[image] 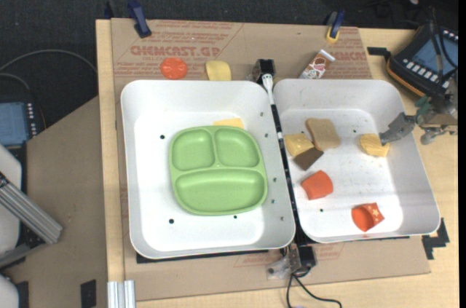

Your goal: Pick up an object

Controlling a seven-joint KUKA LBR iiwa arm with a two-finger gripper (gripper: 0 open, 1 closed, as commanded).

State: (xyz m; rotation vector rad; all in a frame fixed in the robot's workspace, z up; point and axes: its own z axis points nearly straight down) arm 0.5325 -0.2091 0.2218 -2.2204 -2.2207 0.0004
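While poised at the right rim of the right-hand shallow white bin (408,99), grey two-finger gripper (393,132) just beside small yellow wedge-shaped block (374,145); clenched or released, impossible to tell. Best centred squarely over the wedge before closing, clear of the rim.

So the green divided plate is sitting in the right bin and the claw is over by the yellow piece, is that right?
Not quite. The camera view shows the green divided plate in the left bin, not the right one. The rest holds: the claw is by the yellow piece in the right bin.
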